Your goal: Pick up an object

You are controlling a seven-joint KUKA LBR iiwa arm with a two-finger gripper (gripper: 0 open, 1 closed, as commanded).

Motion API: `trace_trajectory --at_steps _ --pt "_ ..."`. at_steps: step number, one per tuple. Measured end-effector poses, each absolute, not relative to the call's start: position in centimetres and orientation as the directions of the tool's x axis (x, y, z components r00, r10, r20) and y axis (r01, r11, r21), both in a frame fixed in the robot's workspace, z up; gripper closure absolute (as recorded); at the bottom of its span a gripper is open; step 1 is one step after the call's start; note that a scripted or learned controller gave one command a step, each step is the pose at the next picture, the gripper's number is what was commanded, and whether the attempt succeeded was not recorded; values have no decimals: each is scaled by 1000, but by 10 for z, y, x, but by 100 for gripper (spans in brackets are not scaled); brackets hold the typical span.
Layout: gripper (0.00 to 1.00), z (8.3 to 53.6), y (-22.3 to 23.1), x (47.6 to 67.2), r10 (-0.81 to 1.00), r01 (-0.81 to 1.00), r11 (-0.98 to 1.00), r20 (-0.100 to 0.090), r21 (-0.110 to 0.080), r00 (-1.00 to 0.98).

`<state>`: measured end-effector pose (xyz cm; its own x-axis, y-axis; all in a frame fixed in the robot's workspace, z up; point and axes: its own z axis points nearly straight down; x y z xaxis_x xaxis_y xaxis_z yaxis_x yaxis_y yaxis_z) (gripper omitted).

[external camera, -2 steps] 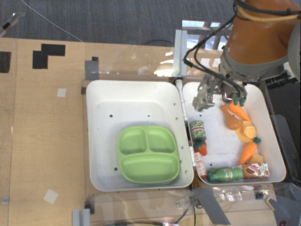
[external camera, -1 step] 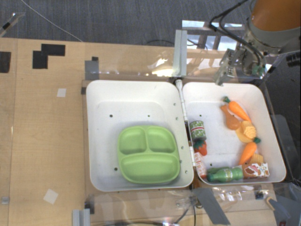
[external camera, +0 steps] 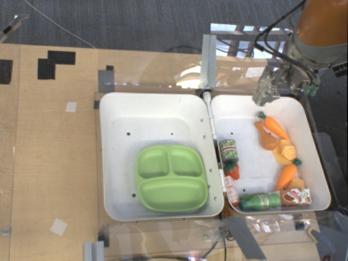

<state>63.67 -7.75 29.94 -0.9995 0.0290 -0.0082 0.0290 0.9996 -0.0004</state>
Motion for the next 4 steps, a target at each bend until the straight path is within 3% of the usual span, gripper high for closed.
trace_trajectory --at_steps 2,3,4 --pt "100 328 -75 641 24 24 1000 -32 0 -999" --pt "100 377 -106 657 152 152 988 -15 0 -988" --pt "100 454 -106 651 287 287 958 -18 3 -958"
